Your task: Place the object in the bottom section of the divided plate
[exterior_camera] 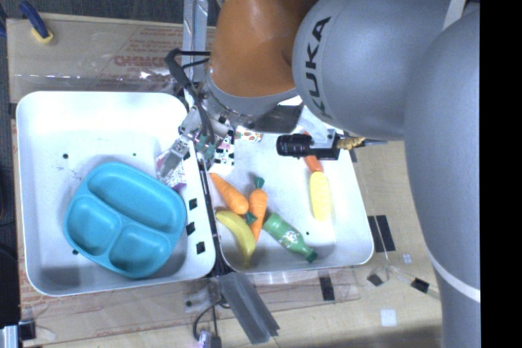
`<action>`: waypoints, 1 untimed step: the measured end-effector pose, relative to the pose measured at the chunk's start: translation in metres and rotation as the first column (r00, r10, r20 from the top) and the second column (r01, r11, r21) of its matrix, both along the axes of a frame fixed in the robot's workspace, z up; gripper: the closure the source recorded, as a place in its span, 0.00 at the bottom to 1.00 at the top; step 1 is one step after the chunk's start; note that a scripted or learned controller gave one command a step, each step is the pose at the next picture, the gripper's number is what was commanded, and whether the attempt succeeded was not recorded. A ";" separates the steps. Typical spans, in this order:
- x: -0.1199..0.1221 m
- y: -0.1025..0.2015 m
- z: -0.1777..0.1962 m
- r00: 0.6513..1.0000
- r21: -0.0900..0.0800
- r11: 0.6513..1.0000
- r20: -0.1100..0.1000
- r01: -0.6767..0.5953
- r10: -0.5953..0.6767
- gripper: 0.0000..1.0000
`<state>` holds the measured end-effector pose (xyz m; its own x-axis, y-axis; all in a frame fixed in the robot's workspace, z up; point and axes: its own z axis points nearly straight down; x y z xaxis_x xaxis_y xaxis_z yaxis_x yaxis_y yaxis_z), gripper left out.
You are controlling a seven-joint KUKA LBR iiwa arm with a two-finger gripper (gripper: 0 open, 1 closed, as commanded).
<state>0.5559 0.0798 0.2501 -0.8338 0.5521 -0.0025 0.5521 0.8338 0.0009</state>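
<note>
A blue divided plate [122, 218] lies in the left bin [49, 134], toward its front, with one long section at the top and two smaller ones below. My gripper [174, 160] hangs over the left bin's right side, just above the plate's upper right rim and close to the wall between the bins. A small greyish-purple patch shows at its tip, but I cannot make out whether it is an object. The big grey arm with its orange band [253, 37] covers the back of the right bin.
The right bin [355, 244] holds two carrots [229, 193], a banana [236, 233], a green bottle [290, 236] and a yellow corn-like piece [320, 196]. The shared bin wall [204, 212] runs right beside the gripper. Black tape marks lie on the bench at the front right.
</note>
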 end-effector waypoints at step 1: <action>0.001 0.000 0.010 1.000 -0.001 1.000 0.001 -0.003 0.003 1.00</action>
<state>0.5567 0.0800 0.2600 -0.8356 0.5494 -0.0034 0.5494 0.8356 0.0005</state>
